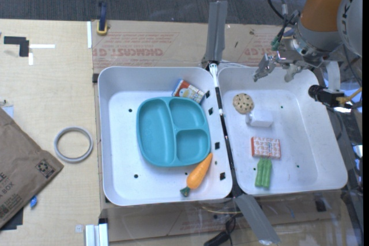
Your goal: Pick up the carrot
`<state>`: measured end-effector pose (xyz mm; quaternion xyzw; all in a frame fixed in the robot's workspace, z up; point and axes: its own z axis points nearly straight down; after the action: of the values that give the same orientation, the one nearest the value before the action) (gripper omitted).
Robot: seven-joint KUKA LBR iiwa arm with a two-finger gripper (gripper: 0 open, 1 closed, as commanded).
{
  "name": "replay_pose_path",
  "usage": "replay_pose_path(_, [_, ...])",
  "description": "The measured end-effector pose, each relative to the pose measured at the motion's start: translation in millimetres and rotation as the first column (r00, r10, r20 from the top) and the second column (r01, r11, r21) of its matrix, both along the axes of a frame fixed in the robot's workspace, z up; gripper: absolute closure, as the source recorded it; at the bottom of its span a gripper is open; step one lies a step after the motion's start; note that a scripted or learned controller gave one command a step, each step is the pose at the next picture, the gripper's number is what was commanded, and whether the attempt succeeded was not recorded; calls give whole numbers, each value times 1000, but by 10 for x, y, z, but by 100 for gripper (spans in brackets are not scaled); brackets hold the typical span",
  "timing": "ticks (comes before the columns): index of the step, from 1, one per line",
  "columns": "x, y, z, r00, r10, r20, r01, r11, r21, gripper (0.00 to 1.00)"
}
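We see two white bins side by side on the bench: the left bin (115, 141) and the right bin (311, 141).

The carrot (199, 171) lies in the left bin, near its near right corner. It lies at a slant, with its green top toward the near side and its orange body pointing up and right. Its upper end touches, or sits just beside, the near right edge of the tray (173, 131). The tray is teal, has three compartments, and sits in the middle of the left bin. A small printed box (188, 91) lies at the far edge of the tray, partly tucked behind it.

The right bin holds four items. A cookie (243, 102) lies near the far left corner. A white block (260, 119) lies just near of the cookie. A red and white packet (266, 147) lies in the middle. A green item (263, 173) lies just near of the packet.

The gripper (278, 68) hangs over the far edge of the right bin, well apart from the carrot. Its two fingers are spread and nothing sits between them. The arm (326, 6) enters from the far right.

Left of the bins, a tape ring (73, 143) lies on the bench, with a cardboard piece (20, 170) at the near left.
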<state>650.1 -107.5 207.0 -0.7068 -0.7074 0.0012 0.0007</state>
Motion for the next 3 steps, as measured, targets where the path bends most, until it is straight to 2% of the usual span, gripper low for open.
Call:
replay_pose_path(1, [92,623,1138,979,206,1,-206,979,-1,0])
replay_pose_path(2, [92,1425,1699,984,176,1,-176,984,0,0])
replay_pose_path(3, [94,2204,2265,996,93,1,-93,996,-1,0])
